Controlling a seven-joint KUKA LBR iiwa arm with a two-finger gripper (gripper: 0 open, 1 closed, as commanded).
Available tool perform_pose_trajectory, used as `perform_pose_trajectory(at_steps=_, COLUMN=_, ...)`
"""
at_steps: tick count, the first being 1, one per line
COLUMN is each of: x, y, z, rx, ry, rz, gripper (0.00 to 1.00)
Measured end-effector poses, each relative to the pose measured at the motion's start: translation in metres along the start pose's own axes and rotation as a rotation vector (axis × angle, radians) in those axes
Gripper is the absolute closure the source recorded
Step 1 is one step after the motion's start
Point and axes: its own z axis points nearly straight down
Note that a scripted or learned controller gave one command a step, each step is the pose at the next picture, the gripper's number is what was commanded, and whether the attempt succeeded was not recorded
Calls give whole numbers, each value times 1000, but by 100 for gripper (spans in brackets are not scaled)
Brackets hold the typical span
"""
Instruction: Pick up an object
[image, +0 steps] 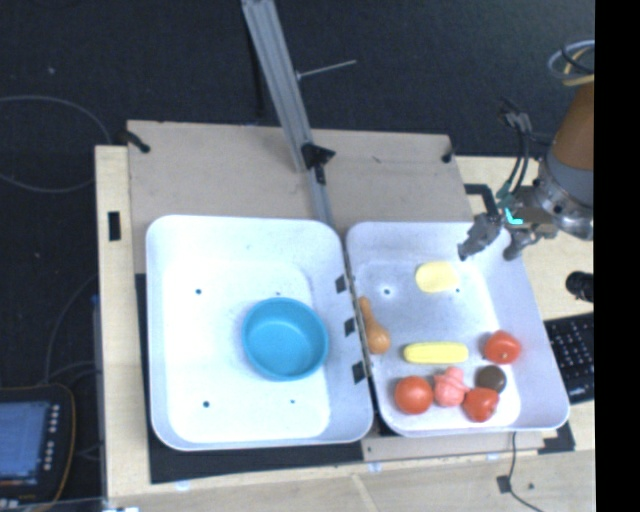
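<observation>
Tool (492, 240) hangs over the far right corner of the right bin (388, 250), fingers spread, nothing between them. Right bin holds a pale yellow lump (437, 277) near the far edge, a yellow banana-like piece (435, 352) mid-bin, an orange carrot-like piece (373, 328) along the left wall, a red ball (501, 347) by the right wall, and a red, pink, brown cluster (452, 388) at the near edge. Left bin (200, 250) holds a blue bowl (285, 337), upright, near its middle.

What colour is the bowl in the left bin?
The bowl is light blue, seen clearly in the camera view.
</observation>
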Motion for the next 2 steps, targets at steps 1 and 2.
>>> perform_pose_trajectory(at_steps=1, x=0, y=0, z=-2, rx=-4, ry=0, rz=0, gripper=0)
perform_pose_trajectory(at_steps=2, x=-10, y=-4, z=46, rx=1, ry=-4, rz=5, gripper=0)
